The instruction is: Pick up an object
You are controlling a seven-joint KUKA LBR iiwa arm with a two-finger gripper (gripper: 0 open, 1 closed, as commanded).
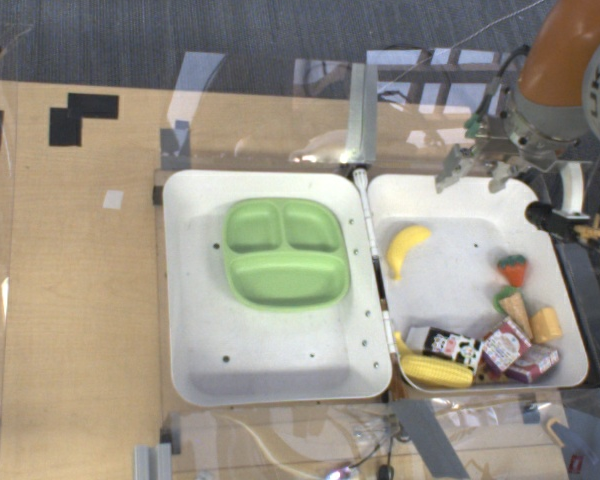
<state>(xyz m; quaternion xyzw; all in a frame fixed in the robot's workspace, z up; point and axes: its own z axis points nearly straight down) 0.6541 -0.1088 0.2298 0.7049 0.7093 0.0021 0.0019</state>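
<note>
Gripper (475,175) at right bin's (460,268) 12 o'clock rim, fingers spread, gripping nothing — banana (406,247) at 10, open floor between, toys (485,351) crowding 5.

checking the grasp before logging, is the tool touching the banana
Apart. The camera view shows the tool over the right bin's far edge, with bare white floor between it and the banana.

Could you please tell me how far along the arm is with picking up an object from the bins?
Nothing looks picked yet. The gripper hangs with open fingers above the far edge of the right bin, holding nothing. The banana, strawberry, corn and the other toys lie on the bin floor; the green tray sits in the left bin. Left to do: descend over a toy, close on it and lift.
</note>
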